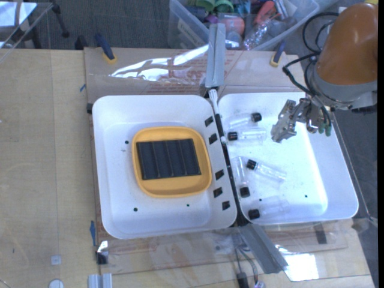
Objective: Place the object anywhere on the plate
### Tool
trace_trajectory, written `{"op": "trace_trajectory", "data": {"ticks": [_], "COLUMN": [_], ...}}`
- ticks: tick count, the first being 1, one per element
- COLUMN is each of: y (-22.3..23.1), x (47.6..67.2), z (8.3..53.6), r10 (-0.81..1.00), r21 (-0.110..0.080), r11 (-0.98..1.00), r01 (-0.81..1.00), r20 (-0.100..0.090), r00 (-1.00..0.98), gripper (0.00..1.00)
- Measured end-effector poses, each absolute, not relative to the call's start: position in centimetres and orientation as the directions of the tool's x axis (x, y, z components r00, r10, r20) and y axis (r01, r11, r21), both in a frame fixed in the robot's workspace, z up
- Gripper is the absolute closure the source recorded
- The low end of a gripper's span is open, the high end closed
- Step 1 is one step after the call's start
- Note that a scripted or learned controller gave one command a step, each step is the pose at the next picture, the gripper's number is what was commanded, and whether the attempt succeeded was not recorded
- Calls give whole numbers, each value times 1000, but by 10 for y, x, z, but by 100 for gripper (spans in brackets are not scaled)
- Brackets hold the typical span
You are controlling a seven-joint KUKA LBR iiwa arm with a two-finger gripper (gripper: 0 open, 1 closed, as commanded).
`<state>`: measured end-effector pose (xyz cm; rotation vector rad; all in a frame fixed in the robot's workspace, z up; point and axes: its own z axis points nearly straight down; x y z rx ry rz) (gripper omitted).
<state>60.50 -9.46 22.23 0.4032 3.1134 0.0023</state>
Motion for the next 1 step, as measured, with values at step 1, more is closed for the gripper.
{"op": "trace_trajectory", "data": {"ticks": [1], "y": [-142], "x": [633], "z": [254], "r10": [287], "r21": [2], "r11": [958], "r01": [287], "r20": [-6], "r00": [-958], "gripper": [100]}}
